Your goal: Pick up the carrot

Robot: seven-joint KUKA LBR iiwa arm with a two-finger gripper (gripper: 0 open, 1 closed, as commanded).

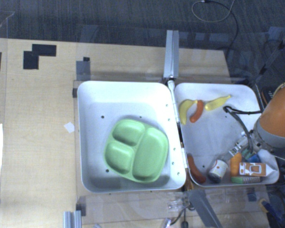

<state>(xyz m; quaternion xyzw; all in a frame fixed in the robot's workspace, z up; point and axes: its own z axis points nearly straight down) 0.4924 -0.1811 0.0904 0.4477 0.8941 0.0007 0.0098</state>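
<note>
Bins sit side by side on the tabletop (33, 141), w/ a metal divider rail between them. Left bin (92, 127) holds a green compartment tray (137, 149), three sections, lying slightly toward the bin's lower right.

Right bin (242, 91) is cluttered. Near its upper left: a yellow banana (185, 109) and a second yellow piece (217, 102) stretching toward upper right, w/ a small orange-red carrot (196, 111) lying between them, touching or overlapping the banana, tilted diagonally. Carrot is well apart from the arm. Along the bin's lower left wall lies a dark red sausage-like item (196, 169). Just right of it, a small grey-white can (218, 169) on its side. Beside that, an orange object (234, 166), a carton w/ orange and white label (252, 169), and a green item (244, 179) at the bin's lower edge.

Arm (279, 118) enters from right, orange band over the right bin's right side, black cable looping across toward the bin's middle. Jaws (241, 148) are down in the lower-right clutter, near the orange object and carton; can't tell how far open they are or whether they grip anything, since the wrist and items crowd that spot.
</note>
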